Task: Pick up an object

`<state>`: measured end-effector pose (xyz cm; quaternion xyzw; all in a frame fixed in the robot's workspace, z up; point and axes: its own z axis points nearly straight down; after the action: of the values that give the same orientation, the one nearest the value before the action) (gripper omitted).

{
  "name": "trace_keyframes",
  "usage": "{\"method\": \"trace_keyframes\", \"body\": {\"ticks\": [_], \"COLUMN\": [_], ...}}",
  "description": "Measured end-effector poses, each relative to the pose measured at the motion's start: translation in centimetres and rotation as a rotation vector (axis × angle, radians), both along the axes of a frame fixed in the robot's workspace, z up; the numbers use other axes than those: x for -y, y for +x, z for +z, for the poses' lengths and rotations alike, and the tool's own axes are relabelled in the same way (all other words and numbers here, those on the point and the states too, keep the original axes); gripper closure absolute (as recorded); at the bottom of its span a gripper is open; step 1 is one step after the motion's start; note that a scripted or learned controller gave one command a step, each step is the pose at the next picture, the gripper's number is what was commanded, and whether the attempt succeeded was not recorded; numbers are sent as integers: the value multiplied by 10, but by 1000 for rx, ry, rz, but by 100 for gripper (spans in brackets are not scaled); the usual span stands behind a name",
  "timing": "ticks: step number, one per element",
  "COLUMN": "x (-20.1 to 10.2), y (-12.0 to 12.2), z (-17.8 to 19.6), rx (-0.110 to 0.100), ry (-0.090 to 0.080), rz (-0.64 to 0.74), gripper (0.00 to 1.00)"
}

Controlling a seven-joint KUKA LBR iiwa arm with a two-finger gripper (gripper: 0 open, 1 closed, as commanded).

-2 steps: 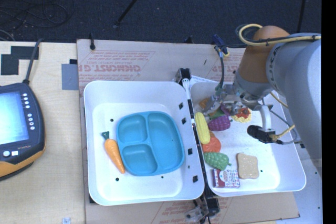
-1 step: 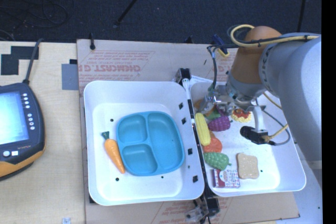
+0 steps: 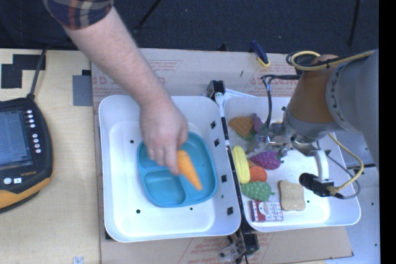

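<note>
Two bins: left white bin [image 3: 117, 133] bears a blue divided plastic tray [image 3: 162, 187]; right white bin [image 3: 346, 210] bears toy food.
Person: a bare hand [image 3: 162, 136] sets an orange toy carrot [image 3: 189, 170] on the tray.
Gripper [image 3: 265, 144]: low over the purple toy grape bunch [image 3: 267, 160]; claw state cannot be told.
Nearby: yellow toy corn cob [image 3: 240, 164], beige toy bread slice [image 3: 292, 196].
Advice: centre on the grapes, descend straight, avoid the corn.

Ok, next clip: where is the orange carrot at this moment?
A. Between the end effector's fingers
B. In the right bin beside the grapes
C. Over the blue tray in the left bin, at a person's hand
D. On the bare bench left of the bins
C: the carrot lies over the blue tray in the left bin, at the person's hand.
</note>
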<state>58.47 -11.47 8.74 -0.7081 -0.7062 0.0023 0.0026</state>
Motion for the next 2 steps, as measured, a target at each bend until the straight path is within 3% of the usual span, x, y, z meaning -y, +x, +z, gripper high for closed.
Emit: {"method": "trace_keyframes", "body": {"ticks": [1,2], "x": [-10,-20], "y": [-39,-45], "z": [0,2], "rx": [1,12], "ry": [1,-11], "rz": [1,-3], "gripper": [0,0]}}
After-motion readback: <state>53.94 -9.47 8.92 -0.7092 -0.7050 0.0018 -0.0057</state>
